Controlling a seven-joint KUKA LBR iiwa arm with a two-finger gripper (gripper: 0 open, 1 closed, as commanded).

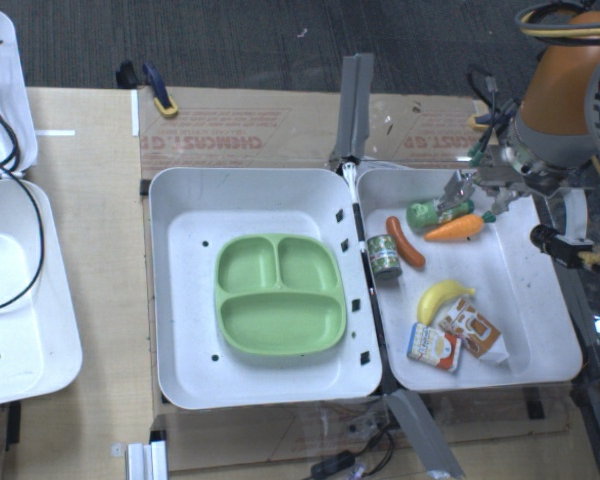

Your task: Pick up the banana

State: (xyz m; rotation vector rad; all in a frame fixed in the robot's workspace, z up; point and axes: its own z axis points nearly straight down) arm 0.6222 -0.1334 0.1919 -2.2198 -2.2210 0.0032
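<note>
The yellow banana [442, 297] lies in the right bin [540, 318], near its middle, with its lower end against a snack packet. My gripper [460, 192] hangs over the far part of that bin, right above a green vegetable [422, 212] and an orange carrot [454, 229]. It is well beyond the banana and apart from it. Nothing of the banana is hidden.
A red sausage [405, 243] and a small can [384, 255] lie left of the banana. Two snack packets [455, 338] sit just in front of it. The left bin [180, 268] holds a green divided plate [280, 295]. The grey divider post [354, 108] stands between the bins.
</note>
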